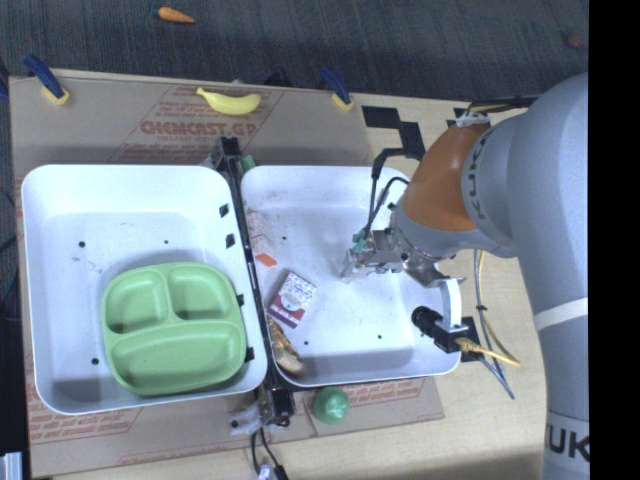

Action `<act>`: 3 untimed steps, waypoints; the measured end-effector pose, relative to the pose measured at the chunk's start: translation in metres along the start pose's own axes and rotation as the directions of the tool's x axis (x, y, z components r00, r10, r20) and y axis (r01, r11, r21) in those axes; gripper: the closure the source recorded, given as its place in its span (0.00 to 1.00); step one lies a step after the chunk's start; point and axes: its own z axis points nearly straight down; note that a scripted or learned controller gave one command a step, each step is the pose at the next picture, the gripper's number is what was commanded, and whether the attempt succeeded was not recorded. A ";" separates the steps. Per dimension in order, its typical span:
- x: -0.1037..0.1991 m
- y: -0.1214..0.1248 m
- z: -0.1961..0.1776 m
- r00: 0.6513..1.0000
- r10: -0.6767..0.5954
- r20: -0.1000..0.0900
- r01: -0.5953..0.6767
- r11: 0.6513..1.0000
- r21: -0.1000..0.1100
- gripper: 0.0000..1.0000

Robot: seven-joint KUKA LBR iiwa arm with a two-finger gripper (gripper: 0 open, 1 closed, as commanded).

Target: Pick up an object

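Red-and-white little packet (291, 299) lies flat in the right bin (330, 183), down near its left wall. Gripper (362, 259) sits just right of the packet, not touching it, low over the bin floor; the view's too murky to tell if the jaws are apart. Left of the packet, a green divided plate (175, 325) fills the left bin (60, 198). Green ball (331, 404) lies below the packet, outside.

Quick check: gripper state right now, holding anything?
Gripper: over the right bin; open or closed cannot be told, and nothing is seen between its fingers.
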 end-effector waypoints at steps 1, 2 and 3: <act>-0.022 -0.060 -0.096 1.000 0.008 0.000 -0.007 1.000 -0.005 1.00; 0.050 -0.074 -0.117 1.000 0.002 -0.001 -0.002 1.000 -0.003 1.00; 0.010 -0.075 -0.105 1.000 0.005 0.001 -0.005 1.000 -0.003 1.00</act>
